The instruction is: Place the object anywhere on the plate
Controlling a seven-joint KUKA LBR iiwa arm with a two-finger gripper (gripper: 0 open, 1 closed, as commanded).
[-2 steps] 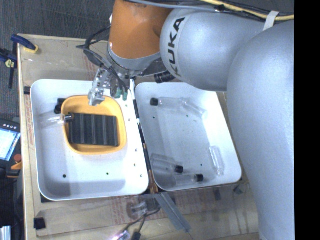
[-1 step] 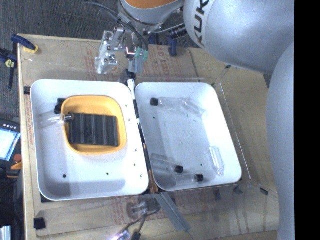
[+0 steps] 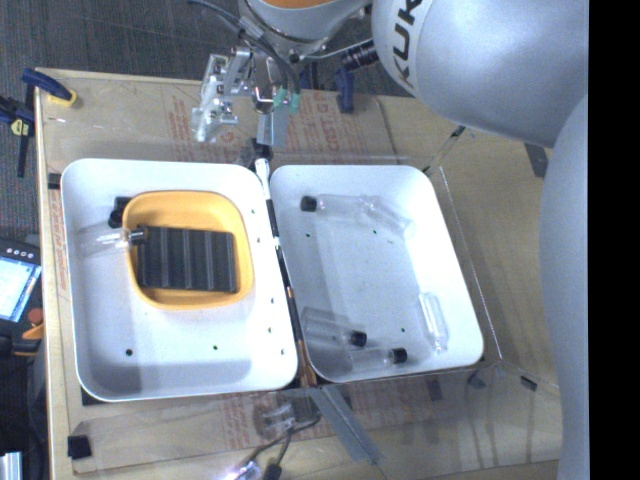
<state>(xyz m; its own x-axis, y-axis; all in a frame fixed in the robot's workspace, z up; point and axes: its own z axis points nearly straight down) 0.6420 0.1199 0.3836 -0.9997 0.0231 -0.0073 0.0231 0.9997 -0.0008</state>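
Yellow plate sat in your left bin; gripper hung behind the bins, its spread unreadable, nothing gripped.

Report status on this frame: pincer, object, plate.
Pincer raised behind the bins, nothing between its fingers. Dark ridged object lying on yellow plate in left bin. Clear bottles in right bin, out of the way.
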